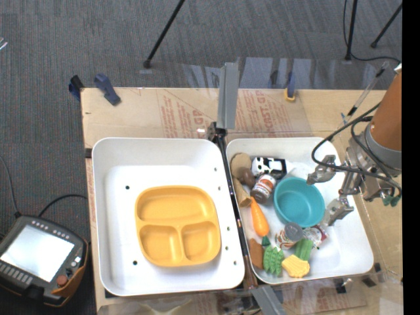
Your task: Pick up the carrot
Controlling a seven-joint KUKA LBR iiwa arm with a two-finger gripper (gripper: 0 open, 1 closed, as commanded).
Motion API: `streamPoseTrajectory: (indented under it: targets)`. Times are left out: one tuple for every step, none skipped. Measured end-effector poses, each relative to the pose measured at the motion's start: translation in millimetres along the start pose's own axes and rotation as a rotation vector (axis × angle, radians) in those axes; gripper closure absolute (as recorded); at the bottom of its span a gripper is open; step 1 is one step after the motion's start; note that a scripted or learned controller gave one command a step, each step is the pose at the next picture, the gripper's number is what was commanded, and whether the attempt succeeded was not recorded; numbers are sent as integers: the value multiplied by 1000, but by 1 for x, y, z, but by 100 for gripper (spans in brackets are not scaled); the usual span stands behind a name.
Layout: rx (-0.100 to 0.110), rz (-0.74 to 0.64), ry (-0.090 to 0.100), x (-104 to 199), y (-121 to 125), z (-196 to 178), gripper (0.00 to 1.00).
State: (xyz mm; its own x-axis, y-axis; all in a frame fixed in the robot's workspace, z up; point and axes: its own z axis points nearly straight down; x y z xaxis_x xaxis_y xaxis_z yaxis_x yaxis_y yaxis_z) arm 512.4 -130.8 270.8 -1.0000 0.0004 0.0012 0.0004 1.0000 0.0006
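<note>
The orange carrot (260, 220) lies in the right bin (354, 245), near its left wall, pointing toward the front with its green top beside a can. My gripper (330, 193) hovers to the right of the carrot, at the right rim of a teal bowl (299, 201) that sits between them. Its two fingers (321, 174) are spread apart and hold nothing, so the gripper is open.
Around the carrot lie a small can (264, 188), a black-and-white cow toy (270, 165), a brown toy (242, 174), green and yellow toys (286, 262) and another can (289, 233). The left bin (111, 176) holds a yellow divided plate (178, 225).
</note>
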Motion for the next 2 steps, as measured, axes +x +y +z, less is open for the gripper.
streamPoseTrajectory:
  targets:
    - [-4, 45, 15, 7, 33, 157, 0]
    - [-4, -36, -6, 10, 163, 82, 0]
